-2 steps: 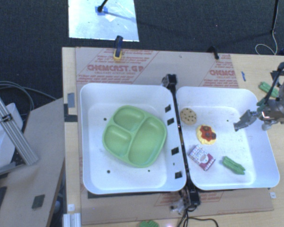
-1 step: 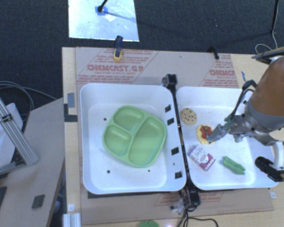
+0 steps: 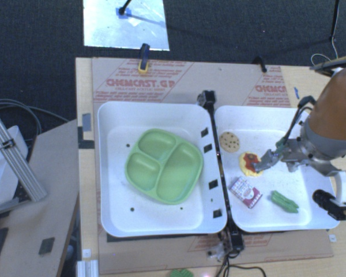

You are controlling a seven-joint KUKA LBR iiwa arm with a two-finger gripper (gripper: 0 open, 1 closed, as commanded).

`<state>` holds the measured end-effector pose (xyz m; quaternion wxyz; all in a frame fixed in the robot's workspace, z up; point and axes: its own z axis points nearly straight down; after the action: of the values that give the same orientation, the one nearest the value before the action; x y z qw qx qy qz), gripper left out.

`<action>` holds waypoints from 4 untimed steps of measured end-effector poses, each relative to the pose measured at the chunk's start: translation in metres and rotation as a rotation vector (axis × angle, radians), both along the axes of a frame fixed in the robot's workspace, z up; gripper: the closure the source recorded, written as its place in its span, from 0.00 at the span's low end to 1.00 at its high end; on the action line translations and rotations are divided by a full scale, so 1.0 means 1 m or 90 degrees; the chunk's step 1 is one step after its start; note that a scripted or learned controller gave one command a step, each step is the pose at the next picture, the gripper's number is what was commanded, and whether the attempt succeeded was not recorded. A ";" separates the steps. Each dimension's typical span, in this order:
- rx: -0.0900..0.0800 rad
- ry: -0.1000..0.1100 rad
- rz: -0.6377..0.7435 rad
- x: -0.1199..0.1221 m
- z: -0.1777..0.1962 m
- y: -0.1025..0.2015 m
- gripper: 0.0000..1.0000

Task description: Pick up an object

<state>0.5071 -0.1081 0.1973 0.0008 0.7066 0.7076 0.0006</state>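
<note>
Two white bins sit side by side at the centre of the frame, the left bin [image 3: 112, 131] and the right bin [image 3: 259, 126], touching along a seam lined with small black clips [image 3: 207, 149]. Under them lies a brown sheet [image 3: 179, 77] printed with red CHEMCAST lettering, held at its upper edge by a yellow clamp [image 3: 143, 62] and a small black clamp [image 3: 259, 64]. Beyond it, at upper centre, a shiny metal plate [image 3: 138, 22] lies on dark carpet [image 3: 34, 27]. At the left edge a slanted aluminium rail [image 3: 11, 160] crosses a grey side table [image 3: 52, 166], with grey cables [image 3: 23, 105] looping just above it.
</note>
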 end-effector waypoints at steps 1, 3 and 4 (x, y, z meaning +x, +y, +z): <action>-0.001 -0.006 0.005 0.106 0.001 0.020 0.00; 0.002 0.007 -0.001 0.101 -0.115 -0.029 0.00; 0.001 0.004 -0.001 0.049 -0.114 -0.024 0.00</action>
<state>0.5559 -0.1325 0.0835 -0.0020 0.7072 0.7070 -0.0012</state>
